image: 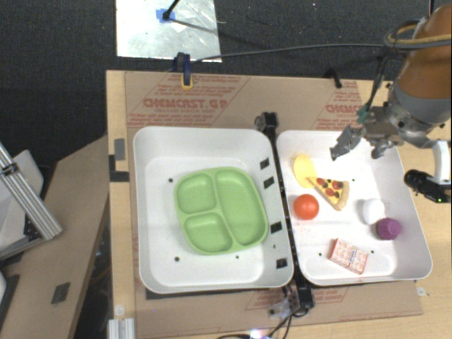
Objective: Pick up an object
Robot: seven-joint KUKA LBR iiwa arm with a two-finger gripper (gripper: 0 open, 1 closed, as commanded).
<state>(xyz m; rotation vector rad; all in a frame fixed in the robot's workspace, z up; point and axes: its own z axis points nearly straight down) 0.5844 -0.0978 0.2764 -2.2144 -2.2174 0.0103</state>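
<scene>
My claw [359, 142] hung open over the upper part of the right bin [417, 249], at the frame's right, gripping nothing; I judged it was poised there because every pickable thing lay in that bin. Just below it were the yellow piece [303, 167] and the pizza slice [333, 190], touching each other. The red ball [306, 206] lay near the bin's left wall, the white piece [372, 209] and purple piece [388, 227] side by side toward the right, the pink packet [349, 255] lower down. The left bin [152, 182] carried the green divided tray [220, 210], its compartments bare.
</scene>
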